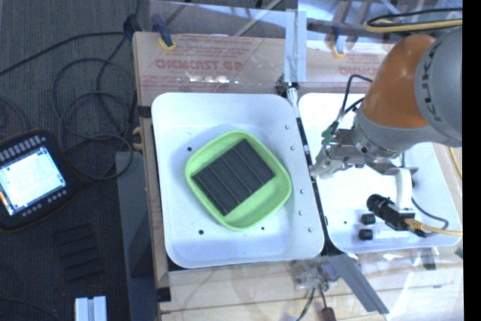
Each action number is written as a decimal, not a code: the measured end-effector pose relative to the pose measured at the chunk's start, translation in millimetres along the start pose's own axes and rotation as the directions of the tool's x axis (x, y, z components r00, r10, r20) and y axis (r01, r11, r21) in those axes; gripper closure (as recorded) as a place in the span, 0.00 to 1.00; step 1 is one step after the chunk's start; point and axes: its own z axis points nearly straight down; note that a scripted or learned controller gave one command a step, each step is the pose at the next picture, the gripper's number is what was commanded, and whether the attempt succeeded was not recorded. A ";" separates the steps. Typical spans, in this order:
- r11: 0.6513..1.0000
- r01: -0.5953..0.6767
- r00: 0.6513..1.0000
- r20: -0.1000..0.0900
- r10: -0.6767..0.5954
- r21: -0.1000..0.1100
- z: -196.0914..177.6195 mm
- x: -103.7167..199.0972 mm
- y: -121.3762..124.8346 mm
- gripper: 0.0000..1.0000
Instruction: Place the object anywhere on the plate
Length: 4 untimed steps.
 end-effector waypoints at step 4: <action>1.000 -0.003 1.000 0.000 0.003 0.010 -12.8 -1.7 0.1 1.00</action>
